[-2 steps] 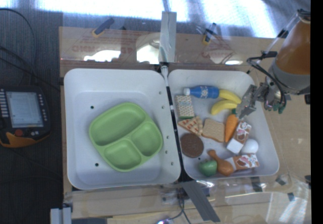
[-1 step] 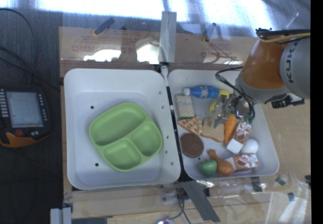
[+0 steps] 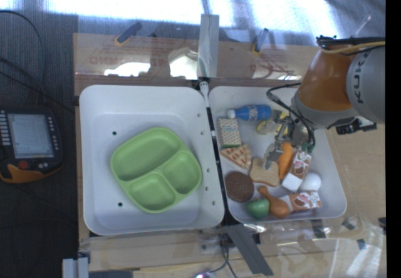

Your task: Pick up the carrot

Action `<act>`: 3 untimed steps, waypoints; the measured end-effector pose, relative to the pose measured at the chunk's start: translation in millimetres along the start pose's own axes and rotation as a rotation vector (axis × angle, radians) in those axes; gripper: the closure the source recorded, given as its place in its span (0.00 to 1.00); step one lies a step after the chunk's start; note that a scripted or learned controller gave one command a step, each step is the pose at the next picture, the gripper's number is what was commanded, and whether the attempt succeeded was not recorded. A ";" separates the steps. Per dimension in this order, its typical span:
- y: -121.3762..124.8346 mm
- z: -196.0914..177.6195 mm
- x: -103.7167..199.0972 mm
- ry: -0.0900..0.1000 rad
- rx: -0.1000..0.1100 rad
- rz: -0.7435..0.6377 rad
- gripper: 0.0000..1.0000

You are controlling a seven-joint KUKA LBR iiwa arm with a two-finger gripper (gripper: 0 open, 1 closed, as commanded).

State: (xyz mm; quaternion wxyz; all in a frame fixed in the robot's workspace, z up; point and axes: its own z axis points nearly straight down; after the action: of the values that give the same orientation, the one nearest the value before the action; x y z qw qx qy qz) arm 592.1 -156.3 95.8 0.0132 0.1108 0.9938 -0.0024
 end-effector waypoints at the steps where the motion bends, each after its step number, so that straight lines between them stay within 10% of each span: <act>1: -21.2 0.1 31.3 0.003 -0.002 0.034 0.00; 2: -20.2 -10.2 31.3 0.008 -0.001 0.031 1.00; 3: 17.8 -110.5 30.3 0.015 -0.001 0.169 1.00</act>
State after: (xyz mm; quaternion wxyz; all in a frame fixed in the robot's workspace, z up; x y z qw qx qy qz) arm 563.7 -131.4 205.4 0.0059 0.1943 0.9809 0.0001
